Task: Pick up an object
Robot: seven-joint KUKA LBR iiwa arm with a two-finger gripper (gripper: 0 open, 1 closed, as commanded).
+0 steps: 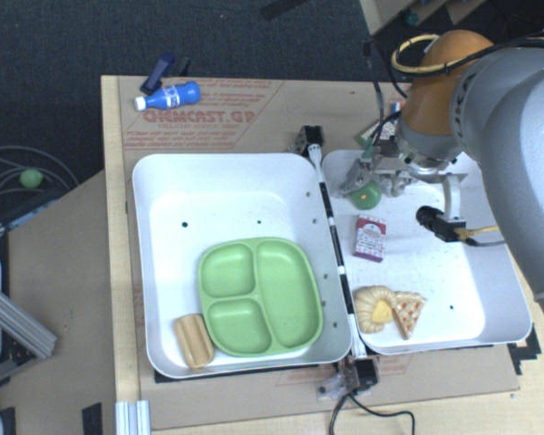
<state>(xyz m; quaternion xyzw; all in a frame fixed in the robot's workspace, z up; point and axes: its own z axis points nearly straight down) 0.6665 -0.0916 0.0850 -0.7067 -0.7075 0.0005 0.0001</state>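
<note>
Two white bins side by side on the worktop (208, 120). Grey arm (517, 152) coming in from the right, with an orange band (446, 84) just above the wrist. Tool (372, 181) down low at the far left corner of the right bin (453, 284), close to the wall between the bins.

Right under the tool's tip, a small green ball (369, 196). Touching the tool or just a tiny bit below it; hard to tell which. Also hard to tell how far open the tool is, or whether it has hold of the ball, because the metal parts blur together there.

A little nearer the camera than the ball, a small red packet (370, 239), lying flat and apart from the tool. At the near end of the same bin, well away from the tool, a toy pastry (374, 307) and a toy pizza slice (408, 313), side by side and touching.

In the left bin (147, 198), a green plate (258, 294) with three parts, and a tan bread stick (193, 340) beside its near left corner.

Outside the bins, on the far left of the worktop, a blue bottle (170, 96) lying on its side.
</note>
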